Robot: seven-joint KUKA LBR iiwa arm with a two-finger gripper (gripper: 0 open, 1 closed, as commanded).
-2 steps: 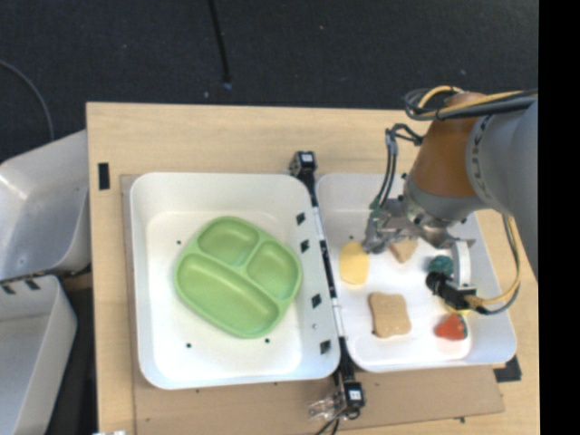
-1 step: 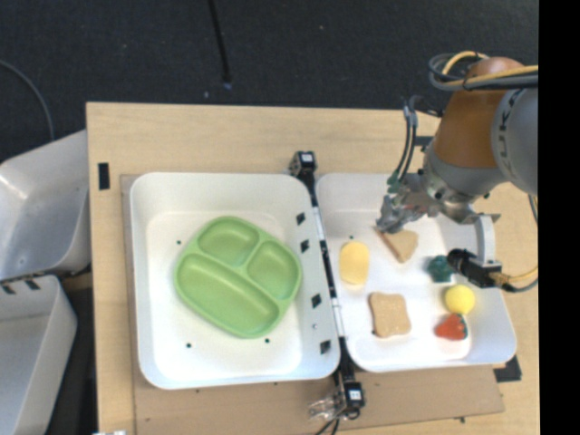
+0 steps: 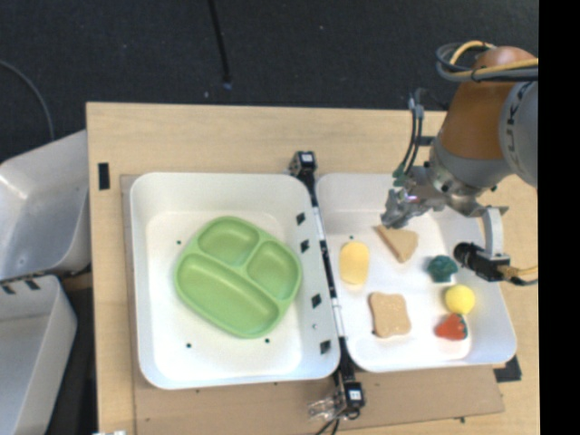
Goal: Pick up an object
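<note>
The gripper (image 3: 396,214) is hovering just above the tan wedge (image 3: 399,242) in the right bin (image 3: 489,347), holding nothing; this is the approach step. Next it needs lowering around the wedge.

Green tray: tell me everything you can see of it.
The green tray is a pale green, rounded divided plate, plastic by its look, with three compartments: one long and two smaller. It lies flat and turned at a slant in the left bin, about in its middle, apart from the walls. Only the bin floor touches it.
</note>
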